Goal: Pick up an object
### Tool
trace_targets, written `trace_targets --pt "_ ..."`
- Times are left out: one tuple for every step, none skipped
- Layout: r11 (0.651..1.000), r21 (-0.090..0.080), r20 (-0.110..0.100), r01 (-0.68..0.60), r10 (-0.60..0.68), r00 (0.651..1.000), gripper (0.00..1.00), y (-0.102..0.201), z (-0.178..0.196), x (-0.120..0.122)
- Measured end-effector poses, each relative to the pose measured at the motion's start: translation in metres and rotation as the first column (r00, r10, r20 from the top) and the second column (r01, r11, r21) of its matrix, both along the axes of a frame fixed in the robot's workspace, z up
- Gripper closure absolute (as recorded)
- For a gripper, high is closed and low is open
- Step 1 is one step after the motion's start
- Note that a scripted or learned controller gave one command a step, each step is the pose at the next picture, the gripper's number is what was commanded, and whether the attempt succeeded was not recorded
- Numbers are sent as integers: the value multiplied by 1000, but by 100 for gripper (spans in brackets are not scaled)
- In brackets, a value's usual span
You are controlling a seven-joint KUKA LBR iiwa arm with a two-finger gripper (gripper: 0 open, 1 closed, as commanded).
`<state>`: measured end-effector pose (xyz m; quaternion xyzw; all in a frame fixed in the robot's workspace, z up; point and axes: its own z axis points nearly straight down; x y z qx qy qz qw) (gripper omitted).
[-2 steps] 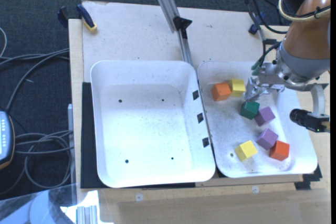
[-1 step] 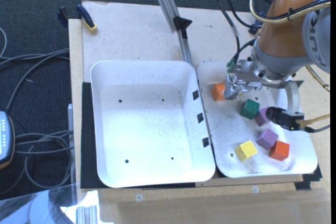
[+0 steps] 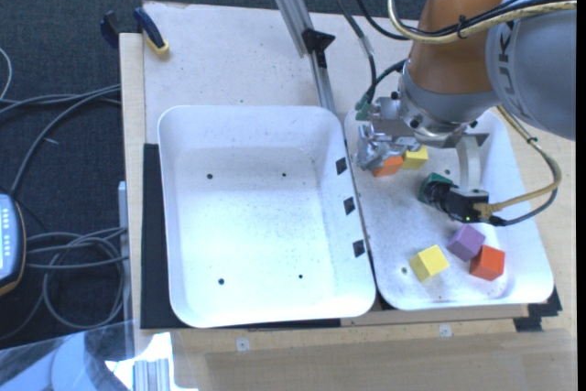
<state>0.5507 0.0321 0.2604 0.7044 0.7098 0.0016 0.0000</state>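
Down at the right bin (image 3: 526, 197) floor: fingers (image 3: 374, 153) beside the orange block (image 3: 390, 165) and yellow block (image 3: 416, 157); spread impossible to tell. Grasping step; next calls for closing, then lifting.

No lettering, number or brand can be read anywhere; dark marks on the grey arm (image 3: 540, 59) at the right edge stay illegible.
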Motion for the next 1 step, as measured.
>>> trace_targets --pt "1000 -1 -1 0 0 1000 100 55 -11 17"
